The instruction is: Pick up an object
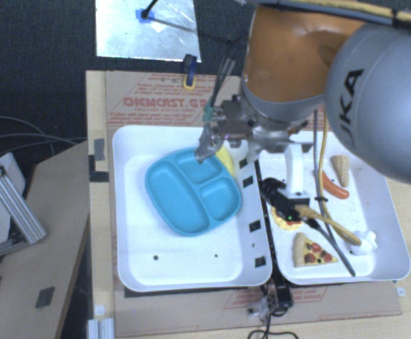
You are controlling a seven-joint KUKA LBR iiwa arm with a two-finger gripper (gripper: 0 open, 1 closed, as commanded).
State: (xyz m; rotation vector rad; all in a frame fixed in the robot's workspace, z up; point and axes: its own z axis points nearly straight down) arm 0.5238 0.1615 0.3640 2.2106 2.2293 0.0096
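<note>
Hovering over the left bin (142, 260), claw (209, 147) at the blue divided plate's (191, 193) far rim; grip state unclear. Right of claw, right bin (389, 253) holding pizza slice (311, 251), hot dog (335, 187), cone (341, 167).

Blue divided plate (191, 200) lies in left bin (131, 260).

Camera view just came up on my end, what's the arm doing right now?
The arm has reached in over the left bin, with its tool down at the far edge of the blue divided plate, beside something yellow at the plate's rim. I can't tell whether the tool is open or has hold of anything. The plate lies flat in the bin. The right bin holds toy foods: a pizza slice, a hot dog and an ice cream cone.
</note>
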